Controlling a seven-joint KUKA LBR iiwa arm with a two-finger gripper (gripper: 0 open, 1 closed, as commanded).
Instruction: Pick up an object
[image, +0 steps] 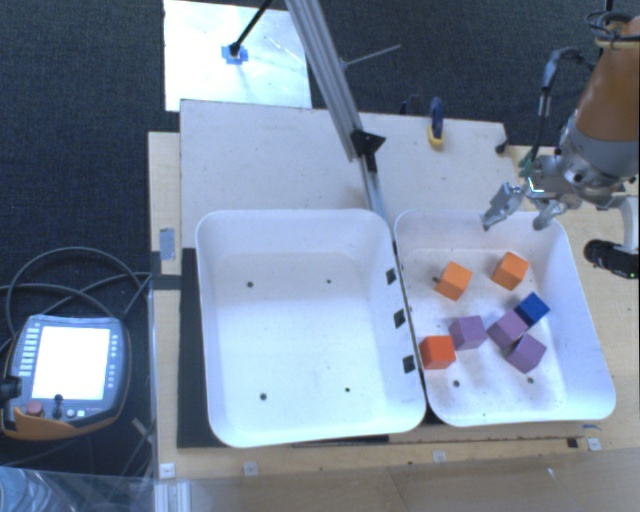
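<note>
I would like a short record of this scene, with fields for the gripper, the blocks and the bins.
gripper: open, above the far edge of the right bin, holding nothing
orange blocks: three, in the right bin
purple blocks: three, in the right bin
blue block: one, touching a purple block
left bin: white

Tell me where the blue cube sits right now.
The blue cube lies in the right bin, toward its right side, touching a purple cube and below an orange cube.
</note>
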